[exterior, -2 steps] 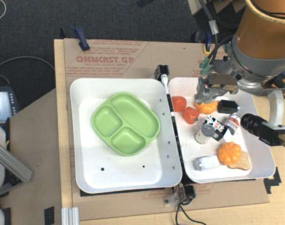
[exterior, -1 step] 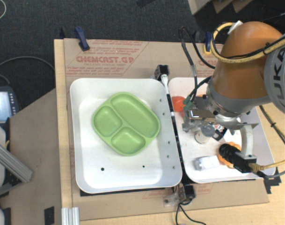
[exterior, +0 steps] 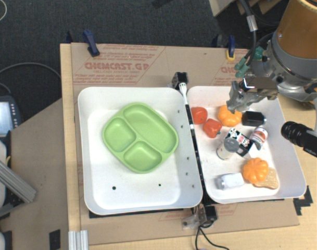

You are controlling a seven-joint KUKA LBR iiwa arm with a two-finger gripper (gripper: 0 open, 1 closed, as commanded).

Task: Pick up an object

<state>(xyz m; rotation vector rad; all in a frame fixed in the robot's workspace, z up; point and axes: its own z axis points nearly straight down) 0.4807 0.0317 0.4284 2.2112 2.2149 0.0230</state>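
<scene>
My gripper [exterior: 239, 104] hangs over the back of the right bin [exterior: 288, 189], just above an orange fruit-shaped toy [exterior: 229, 116]. Its grey fingers [exterior: 236, 102] point down, close to that toy. Around it in the right bin lie two red-orange blocks [exterior: 199, 114] [exterior: 212, 127], a black object [exterior: 253, 118], a small black-and-white bottle [exterior: 232, 141], a red-and-white can [exterior: 258, 137], an orange pumpkin toy [exterior: 255, 170] and a white cylinder [exterior: 230, 180].
The left bin [exterior: 93, 155] holds a green divided plate [exterior: 140, 137]. A black bar [exterior: 190, 126] runs along the seam between the bins. A black cylinder [exterior: 299, 134] juts in at the right edge. Blue clamps [exterior: 90, 42] hold the board at the back.
</scene>
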